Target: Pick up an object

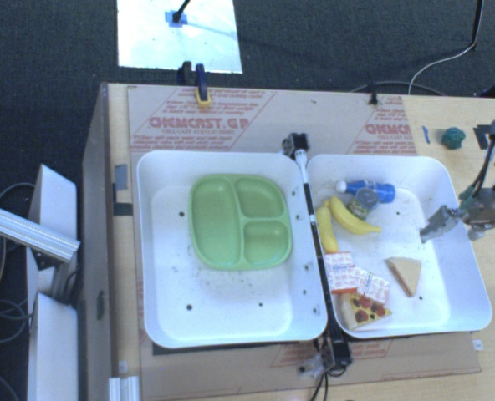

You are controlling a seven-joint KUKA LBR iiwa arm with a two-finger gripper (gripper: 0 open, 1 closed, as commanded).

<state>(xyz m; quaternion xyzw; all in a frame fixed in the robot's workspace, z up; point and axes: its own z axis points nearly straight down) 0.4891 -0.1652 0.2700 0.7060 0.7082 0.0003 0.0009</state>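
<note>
Dark carpet surrounds my bench, and a protective-film sheet printed in red lies under the two white bins. From my remote seat I start at the gripper (438, 223), which hangs over the right bin's (461, 261) far-right side, near its rim. Whether its fingers are spread or pressed together I cannot tell; the grey tip is small and blurred, and I see nothing between them.

Working outward from there: closest, below and slightly left of the tip, lies a tan bread-slice wedge (405, 274), apart from the gripper. Further left at about tip height sits a yellow banana (352, 216), with a second banana (326, 229) against the bin's left wall. Above the first banana lies a blue-capped bottle (369, 192). Down-left of the tip I see red-and-white packets (350, 276) and a pizza slice toy (364, 311) at the lower edge. Farthest left, the other bin (168, 307) holds a green divided tray (239, 222).

My judgement: the pick is not yet done. Every object rests on a bin floor, none lifted. What remains is choosing a target, probably the bread wedge since it lies nearest, then descending, closing and raising it.
</note>
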